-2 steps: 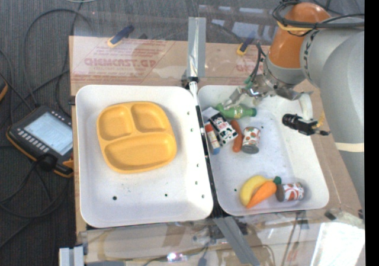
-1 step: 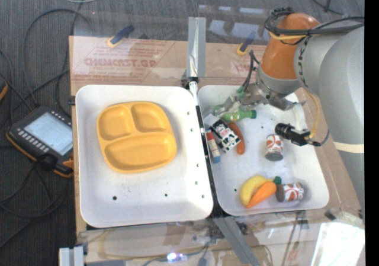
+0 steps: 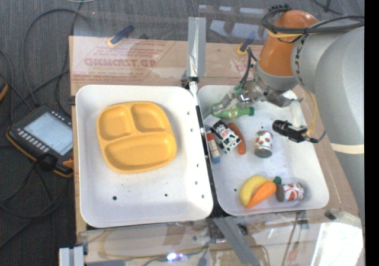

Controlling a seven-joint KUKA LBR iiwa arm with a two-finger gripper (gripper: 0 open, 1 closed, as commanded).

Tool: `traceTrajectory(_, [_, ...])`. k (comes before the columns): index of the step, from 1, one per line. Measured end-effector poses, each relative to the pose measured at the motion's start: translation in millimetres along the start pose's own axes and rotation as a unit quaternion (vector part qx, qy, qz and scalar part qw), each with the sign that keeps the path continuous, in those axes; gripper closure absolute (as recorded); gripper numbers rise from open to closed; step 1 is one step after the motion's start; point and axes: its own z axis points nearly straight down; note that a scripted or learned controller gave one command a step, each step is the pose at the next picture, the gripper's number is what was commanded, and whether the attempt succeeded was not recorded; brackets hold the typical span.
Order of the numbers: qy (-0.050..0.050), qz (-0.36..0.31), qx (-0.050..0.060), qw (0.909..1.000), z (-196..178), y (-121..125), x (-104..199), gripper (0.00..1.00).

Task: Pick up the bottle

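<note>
Reaching in from the right, the grey arm (image 3: 331,75) with its orange band (image 3: 283,45) held the jaws (image 3: 235,100) low over the far part of the right bin (image 3: 317,191). Whether the jaws were wide, narrow or gripping could not be told from the camera view; the fingers merged with clutter beneath them. The bottle (image 3: 237,112), green, lay on its side directly below the jaws, near the far left corner of the right bin, touching or just beside them.

Other contents of the right bin: a black-and-white patterned carton (image 3: 227,134), a red stick-shaped item (image 3: 238,139), a small can (image 3: 263,143), a banana (image 3: 251,188) against a carrot (image 3: 263,194), and a second can (image 3: 292,191) lying near the front edge. The left bin (image 3: 89,199) carried a yellow divided tray (image 3: 137,136). Both bins sat on the worktop (image 3: 118,63). A handheld pendant (image 3: 41,138) lay on the floor at left.
</note>
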Motion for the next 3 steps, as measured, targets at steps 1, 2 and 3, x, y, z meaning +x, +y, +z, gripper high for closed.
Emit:
traceTrajectory(1, [0.009, -0.115, 0.016, 0.9932, 19, -18, -2, 0.00])
traceTrajectory(2, [0.010, -0.116, 0.017, 0.9931, 10, -18, -2, 1.00])
traceTrajectory(3, [0.012, -0.113, 0.021, 0.9933, -74, 25, 67, 1.00])
